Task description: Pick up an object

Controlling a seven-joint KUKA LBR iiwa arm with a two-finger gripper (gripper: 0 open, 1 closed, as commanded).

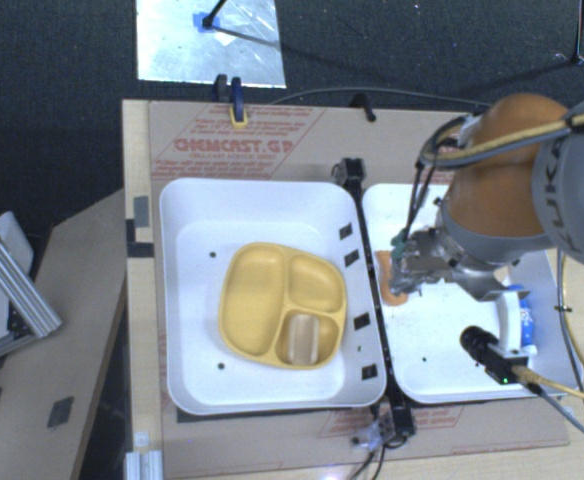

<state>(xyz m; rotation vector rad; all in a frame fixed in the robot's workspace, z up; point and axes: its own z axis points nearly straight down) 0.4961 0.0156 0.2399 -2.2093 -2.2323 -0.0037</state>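
My gripper (404,268) hangs low over the left side of the right bin (442,378), just above an orange-brown object (388,280) that lies against the bin's left wall. The wrist hides most of that object. A white and blue item (521,320) lies at the right side of the same bin. In the left bin (197,268) rests a yellow divided plate (282,305) with a pale beige piece (301,337) in its lower compartment.
A black divider with clips (365,278) runs between the two bins. The arm's grey and orange body (512,183) covers the upper part of the right bin. Bare white floor shows at the front of the right bin.
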